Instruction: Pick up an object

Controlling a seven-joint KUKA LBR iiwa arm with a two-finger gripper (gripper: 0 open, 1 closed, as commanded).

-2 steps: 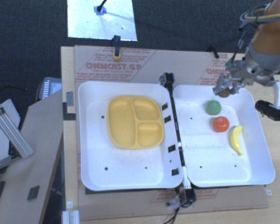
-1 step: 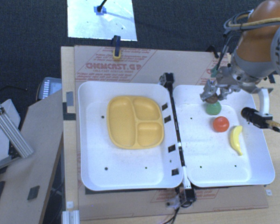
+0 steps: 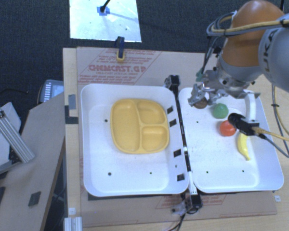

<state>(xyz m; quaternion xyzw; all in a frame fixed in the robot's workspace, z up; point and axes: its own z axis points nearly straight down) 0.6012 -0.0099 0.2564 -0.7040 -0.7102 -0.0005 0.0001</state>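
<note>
The grey arm's two-finger gripper (image 3: 200, 98) is seen low at the far left corner of the right white bin (image 3: 231, 179); whether it is open or closed cannot be told. A small brown object (image 3: 200, 104) lies just beneath it. A green ball (image 3: 220, 110), a red round object (image 3: 227, 128) and a yellow banana (image 3: 243, 146) are found near the right edge. One object should be centred on before the descent, well off the wall.

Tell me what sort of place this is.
Probably a robotics lab test bench: a robot arm reaches over two white bins, which hold toy items like a yellow divided plate and a plastic banana.
</note>
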